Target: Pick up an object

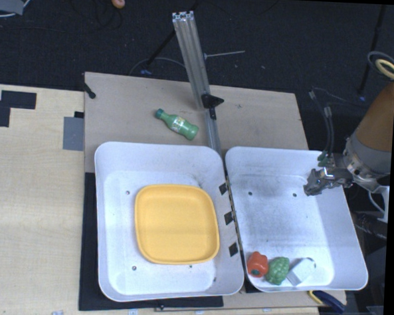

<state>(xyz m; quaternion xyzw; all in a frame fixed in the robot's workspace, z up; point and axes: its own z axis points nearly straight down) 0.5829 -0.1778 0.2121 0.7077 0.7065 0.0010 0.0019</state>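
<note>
At the near edge of the right-hand shallow white plastic bin [352, 229], well below the fingers, three small things sit in a row: a red-orange toy pepper [258, 264], touching a knobbly green toy vegetable [278, 270], then a small white-and-grey block [300, 271] just beside it. Open bin floor lies between them and the gripper [313, 186], which hangs above the bin's far right part near the wall. Whether the fingers are apart or together cannot be told. The grey arm [375, 131] reaches in from the right, wrist angled leftward. Left of the fingers, the other white bin [109, 181] holds a square yellow plastic plate [176, 223]. Farther off, a green plastic bottle [178, 124] lies on the counter [266, 118].
</note>
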